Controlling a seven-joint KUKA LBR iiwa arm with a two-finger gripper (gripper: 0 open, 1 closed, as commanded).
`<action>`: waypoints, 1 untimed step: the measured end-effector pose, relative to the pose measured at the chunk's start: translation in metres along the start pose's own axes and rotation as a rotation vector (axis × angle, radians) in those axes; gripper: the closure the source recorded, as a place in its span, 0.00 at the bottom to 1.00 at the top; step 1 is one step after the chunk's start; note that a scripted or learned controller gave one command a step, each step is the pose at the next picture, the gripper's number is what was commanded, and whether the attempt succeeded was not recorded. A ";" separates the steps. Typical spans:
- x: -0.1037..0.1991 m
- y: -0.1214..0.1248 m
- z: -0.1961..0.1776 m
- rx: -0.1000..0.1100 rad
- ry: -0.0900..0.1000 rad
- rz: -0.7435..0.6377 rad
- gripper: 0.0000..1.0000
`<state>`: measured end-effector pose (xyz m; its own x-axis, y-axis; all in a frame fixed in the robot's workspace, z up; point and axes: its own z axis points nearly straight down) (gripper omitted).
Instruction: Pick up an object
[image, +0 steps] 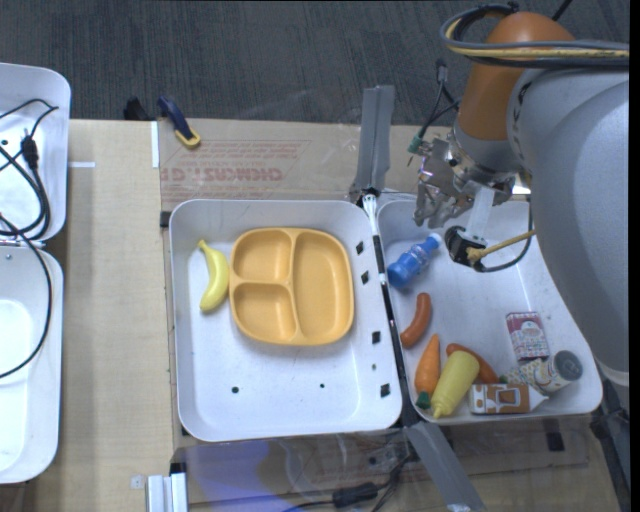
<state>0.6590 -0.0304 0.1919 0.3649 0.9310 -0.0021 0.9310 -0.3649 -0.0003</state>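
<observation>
Blue bottle (412, 260) just below the arm's down-pointed pincer (437, 212), finger state impossible to tell.

The divided yellow plate (292, 285) looks smooth, matt plastic; the banana (212, 277) at the left bin's (190, 380) left edge has a plastic sheen; both bins look smooth white plastic; the bench (110, 300) is matt, wood-toned.

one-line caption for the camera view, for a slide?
Gripper hovers over right bin near blue bottle; banana and yellow tray in left bin.
</observation>
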 end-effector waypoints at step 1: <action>-0.001 0.000 0.001 0.001 -0.001 0.001 0.00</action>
